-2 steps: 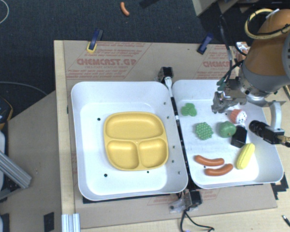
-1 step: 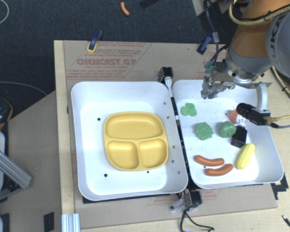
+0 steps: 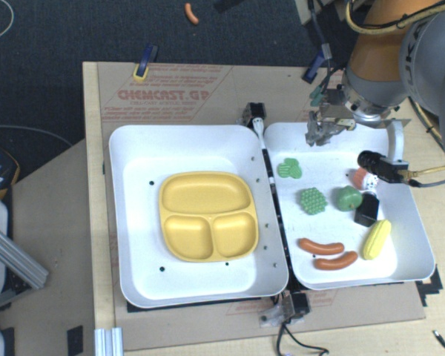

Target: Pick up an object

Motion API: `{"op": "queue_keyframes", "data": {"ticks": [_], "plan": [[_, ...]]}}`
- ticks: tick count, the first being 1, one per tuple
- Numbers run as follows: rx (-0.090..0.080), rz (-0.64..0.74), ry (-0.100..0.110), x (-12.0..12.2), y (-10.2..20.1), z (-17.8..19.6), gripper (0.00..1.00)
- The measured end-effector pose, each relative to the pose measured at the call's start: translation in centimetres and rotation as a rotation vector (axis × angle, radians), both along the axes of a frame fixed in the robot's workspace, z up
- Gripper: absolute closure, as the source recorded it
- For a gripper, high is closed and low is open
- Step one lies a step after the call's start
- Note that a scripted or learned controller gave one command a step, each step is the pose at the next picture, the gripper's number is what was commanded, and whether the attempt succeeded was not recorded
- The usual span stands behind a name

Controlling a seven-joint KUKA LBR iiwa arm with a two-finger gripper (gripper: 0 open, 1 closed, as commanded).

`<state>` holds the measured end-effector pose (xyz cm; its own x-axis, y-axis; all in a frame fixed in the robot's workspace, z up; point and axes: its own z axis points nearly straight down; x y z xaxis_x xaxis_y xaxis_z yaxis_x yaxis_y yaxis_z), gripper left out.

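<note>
While several small toy foods lie scattered in the right shallow white bin [image 3: 415, 254], none sits between the fingers of the end effector [image 3: 322, 134], which hangs over that bin's far left corner; whether its fingers are apart or together cannot be told. The bin holds two reddish plastic sausages [image 3: 326, 254] lying side by side near the front, one yellow corn cob [image 3: 376, 239] just right of them, one bumpy green round piece [image 3: 312, 200], one flat green leafy piece [image 3: 289, 170], one smooth green lump [image 3: 348, 198], one black block [image 3: 367, 209] and one red-and-white piece [image 3: 362, 178] partly hidden. The left white bin [image 3: 133, 154] carries one yellow three-compartment plastic plate [image 3: 208, 215]. Both bins rest on the cardboard-covered worktop [image 3: 170, 91].
</note>
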<state>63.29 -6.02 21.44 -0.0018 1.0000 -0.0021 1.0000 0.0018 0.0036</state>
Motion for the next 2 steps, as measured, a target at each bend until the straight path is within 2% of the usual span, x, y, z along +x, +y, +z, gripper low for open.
{"op": "queue_keyframes", "data": {"ticks": [1, 2], "plan": [[0.001, 0.000, -0.002, 0.1, 1.0, 0.8, 1.00], [0.000, -0.002, -0.002, 0.7, -0.1, 2.0, 1.00]]}}
